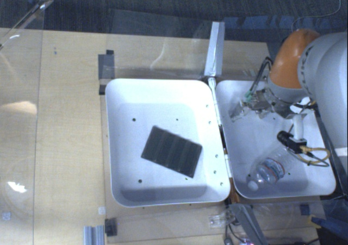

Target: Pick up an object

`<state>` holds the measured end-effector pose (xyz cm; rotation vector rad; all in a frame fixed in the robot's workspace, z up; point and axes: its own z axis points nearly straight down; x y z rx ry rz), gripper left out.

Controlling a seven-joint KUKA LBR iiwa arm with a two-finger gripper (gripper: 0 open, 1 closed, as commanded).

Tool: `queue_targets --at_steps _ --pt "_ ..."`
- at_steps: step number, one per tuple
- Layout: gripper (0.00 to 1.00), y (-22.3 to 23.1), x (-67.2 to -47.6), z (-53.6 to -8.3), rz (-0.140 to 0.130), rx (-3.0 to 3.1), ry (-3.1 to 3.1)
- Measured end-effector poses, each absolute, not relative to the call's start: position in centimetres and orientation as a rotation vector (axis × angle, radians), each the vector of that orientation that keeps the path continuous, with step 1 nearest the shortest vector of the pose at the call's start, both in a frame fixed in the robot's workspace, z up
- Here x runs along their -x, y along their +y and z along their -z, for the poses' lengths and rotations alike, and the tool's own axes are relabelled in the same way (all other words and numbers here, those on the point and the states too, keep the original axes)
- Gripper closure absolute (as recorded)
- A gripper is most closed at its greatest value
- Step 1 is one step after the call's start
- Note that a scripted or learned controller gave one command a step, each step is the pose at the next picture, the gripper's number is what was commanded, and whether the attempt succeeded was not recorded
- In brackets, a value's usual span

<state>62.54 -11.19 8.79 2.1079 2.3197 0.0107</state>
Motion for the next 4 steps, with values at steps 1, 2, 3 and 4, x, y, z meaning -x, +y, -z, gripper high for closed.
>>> queue_targets --at_steps 1,2,3,4 --pt "0.00 -16.2 -54.4 -13.8 -0.005 -1.959 2.449" --pt "0.00 -20.6 -50.1 -8.9 -0.007 -1.742 2.601" --pt "0.00 -10.5 -56.3 -9.0 -0.015 -1.696 2.630" --pt "1.00 -10.4 -56.5 -10.2 -0.021 -1.690 2.627"
